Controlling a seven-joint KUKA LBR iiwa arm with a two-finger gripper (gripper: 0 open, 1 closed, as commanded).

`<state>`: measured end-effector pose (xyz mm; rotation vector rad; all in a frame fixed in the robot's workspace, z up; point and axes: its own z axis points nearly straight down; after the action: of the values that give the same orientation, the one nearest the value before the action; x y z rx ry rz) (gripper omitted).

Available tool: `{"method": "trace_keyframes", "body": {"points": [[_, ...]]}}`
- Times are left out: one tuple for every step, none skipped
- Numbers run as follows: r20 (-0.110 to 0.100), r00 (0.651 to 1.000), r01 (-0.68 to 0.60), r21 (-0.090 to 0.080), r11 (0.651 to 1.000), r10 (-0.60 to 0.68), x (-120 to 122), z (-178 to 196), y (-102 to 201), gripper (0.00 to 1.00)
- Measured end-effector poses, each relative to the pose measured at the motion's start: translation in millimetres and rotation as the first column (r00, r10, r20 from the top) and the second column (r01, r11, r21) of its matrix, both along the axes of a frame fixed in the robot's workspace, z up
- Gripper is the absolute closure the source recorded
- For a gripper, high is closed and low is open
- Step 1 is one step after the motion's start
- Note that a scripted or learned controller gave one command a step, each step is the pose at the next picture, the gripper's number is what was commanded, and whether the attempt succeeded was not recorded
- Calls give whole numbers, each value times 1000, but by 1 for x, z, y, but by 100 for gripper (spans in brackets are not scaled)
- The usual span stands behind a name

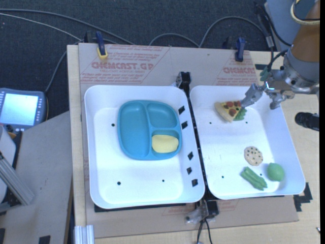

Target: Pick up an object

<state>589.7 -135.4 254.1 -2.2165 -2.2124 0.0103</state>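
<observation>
My gripper [263,100] hangs over the back of the right bin [223,187], open, with its two fingers spread and nothing between them. Its left finger [250,96] reaches down to the right edge of a toy pizza slice [228,109], which lies flat on the bin floor. Toward the front right of the same bin lie a speckled cookie [253,155], a green pea pod [253,178] and a round green fruit [275,172].
The left bin [101,187] holds a blue divided plate [142,131] with a yellow food piece [165,143] in its front-right compartment. A black ridge [189,131] divides the two bins. Clamps [101,50] hold the board at the back.
</observation>
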Motion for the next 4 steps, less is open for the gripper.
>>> {"method": "trace_keyframes", "body": {"points": [[11, 1000, -2, -2, 1000, 2, 2, 6, 0, 0], [4, 1000, -1, 0, 1000, 1, -3, -56, -3, 0], [5, 1000, -2, 0, 1000, 2, -2, -99, -4, 0], [6, 1000, -2, 0, 1000, 2, 1, -143, -7, 0]]}}
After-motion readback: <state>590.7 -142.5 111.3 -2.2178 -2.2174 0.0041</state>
